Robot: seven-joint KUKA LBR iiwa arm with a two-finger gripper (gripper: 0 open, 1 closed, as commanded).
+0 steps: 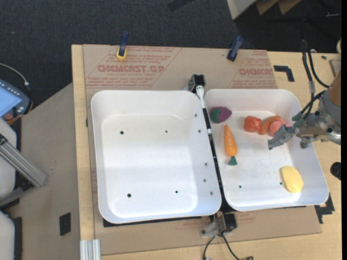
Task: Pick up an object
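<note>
The pincer [283, 136] hangs low over the right bin [260, 196], reaching in from the right, its dark fingers spread somewhat and, as far as can be judged, closed on nothing. Just beside its upper finger sits a cluster of a red tomato-like piece [252, 124] touching an orange-pink piece [272, 125]; whether the finger touches the pink one cannot be told. A carrot [230, 141] lies toward the middle divider, a purple piece [220, 114] near the bin's far left corner, and a yellow lemon-like piece [292, 179] near the front right corner. The left bin [103, 161] sits alongside on the table [87, 80]. The risk is plain: the fingers sit off to the side of the cluster, so closing may only nudge the round pieces away, or catch two touching pieces and drop both.
</note>
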